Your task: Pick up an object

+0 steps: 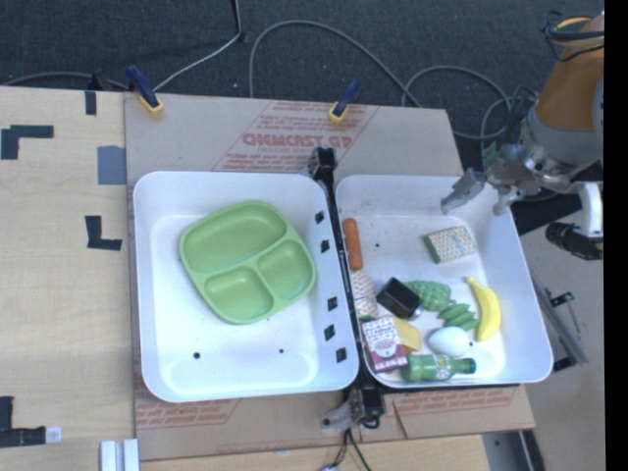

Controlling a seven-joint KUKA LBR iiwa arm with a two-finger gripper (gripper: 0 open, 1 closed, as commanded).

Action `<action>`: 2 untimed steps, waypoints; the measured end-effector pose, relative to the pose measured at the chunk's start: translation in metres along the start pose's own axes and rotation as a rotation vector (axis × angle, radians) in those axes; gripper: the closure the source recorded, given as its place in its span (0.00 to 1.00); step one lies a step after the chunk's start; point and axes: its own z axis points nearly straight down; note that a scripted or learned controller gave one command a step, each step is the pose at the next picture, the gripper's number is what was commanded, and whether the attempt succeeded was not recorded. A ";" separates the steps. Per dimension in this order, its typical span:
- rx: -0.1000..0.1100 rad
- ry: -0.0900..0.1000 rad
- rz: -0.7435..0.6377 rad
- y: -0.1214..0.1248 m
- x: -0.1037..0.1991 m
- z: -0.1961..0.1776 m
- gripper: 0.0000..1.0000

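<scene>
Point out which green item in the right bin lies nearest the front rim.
The green bottle lying on its side, at the front beside the white egg; the leafy green vegetable sits farther back.

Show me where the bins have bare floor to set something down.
Left bin: bare strip along the near wall below the green tray, plus its left margin. Right bin: bare floor along the far wall, between the carrot and the sponge. Its near half is crowded: banana, egg, green bottle, black block.

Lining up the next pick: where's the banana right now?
The banana lies in the right bin, near its right wall, beside the white egg.
</scene>
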 end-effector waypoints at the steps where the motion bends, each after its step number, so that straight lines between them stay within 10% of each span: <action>1: -0.002 0.000 -0.001 -0.012 0.041 0.113 0.00; 2: -0.001 -0.001 0.002 -0.051 -0.032 0.085 0.00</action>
